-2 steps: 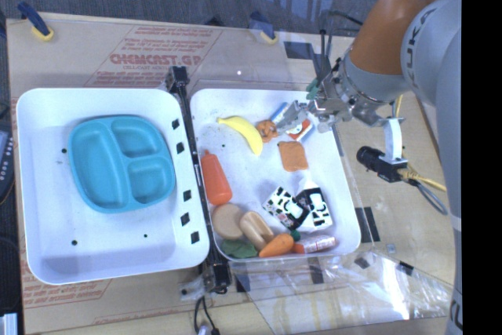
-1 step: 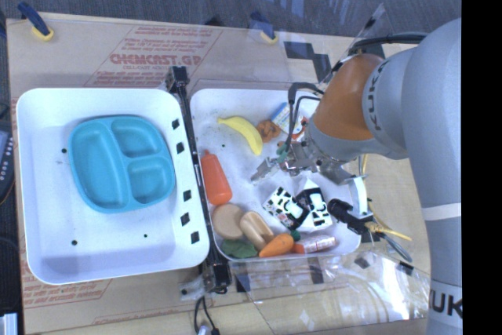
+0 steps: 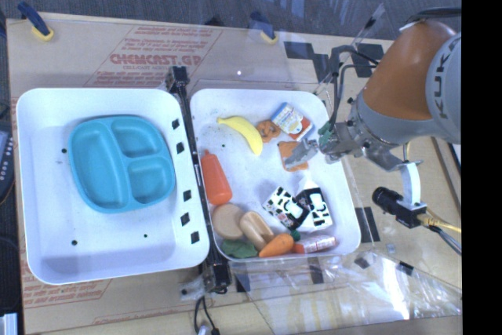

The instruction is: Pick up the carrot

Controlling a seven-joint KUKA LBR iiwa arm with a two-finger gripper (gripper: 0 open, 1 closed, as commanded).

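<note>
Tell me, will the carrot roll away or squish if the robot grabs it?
The carrot looks like hard, smooth toy plastic, so it probably won't squish but could slip. Its tapered shape might roll, though the bin wall and the green piece beside it likely hold it. The gripper is up by the orange packet.

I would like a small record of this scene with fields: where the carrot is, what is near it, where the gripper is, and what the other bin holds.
carrot: near the front edge of the right bin, lying flat
neighbours: green item to its left, tan pieces behind it
gripper: over the far right part of that bin, beside an orange packet, apart from the carrot
left bin: holds a blue divided plate
</note>
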